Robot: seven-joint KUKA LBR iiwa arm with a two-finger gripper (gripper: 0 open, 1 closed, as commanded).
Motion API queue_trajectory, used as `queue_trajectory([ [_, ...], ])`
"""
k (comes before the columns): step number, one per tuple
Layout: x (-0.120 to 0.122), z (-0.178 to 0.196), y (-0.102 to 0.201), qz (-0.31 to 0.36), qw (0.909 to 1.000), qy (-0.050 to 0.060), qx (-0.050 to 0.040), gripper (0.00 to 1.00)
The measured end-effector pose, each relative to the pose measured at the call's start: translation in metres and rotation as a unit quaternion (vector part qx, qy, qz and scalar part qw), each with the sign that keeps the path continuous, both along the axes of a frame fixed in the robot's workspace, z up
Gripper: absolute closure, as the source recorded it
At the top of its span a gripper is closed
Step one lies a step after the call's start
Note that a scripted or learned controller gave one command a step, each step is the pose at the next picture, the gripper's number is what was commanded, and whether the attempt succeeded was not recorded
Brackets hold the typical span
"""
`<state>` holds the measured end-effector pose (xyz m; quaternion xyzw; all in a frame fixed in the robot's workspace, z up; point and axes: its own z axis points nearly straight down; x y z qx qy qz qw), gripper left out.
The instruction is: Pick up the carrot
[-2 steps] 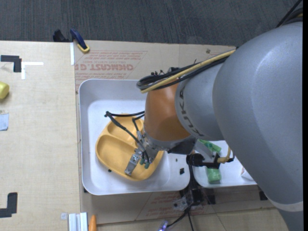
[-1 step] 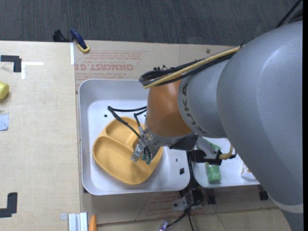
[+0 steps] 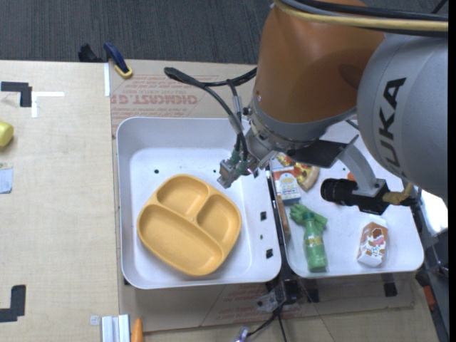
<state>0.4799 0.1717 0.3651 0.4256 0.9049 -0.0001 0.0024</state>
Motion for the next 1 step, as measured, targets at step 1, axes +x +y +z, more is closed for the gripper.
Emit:
queue_trajectory([
  [1,-0.0001,-0.0002,0.0001,0.0,1.0,0.0,0.0,0.0],
])
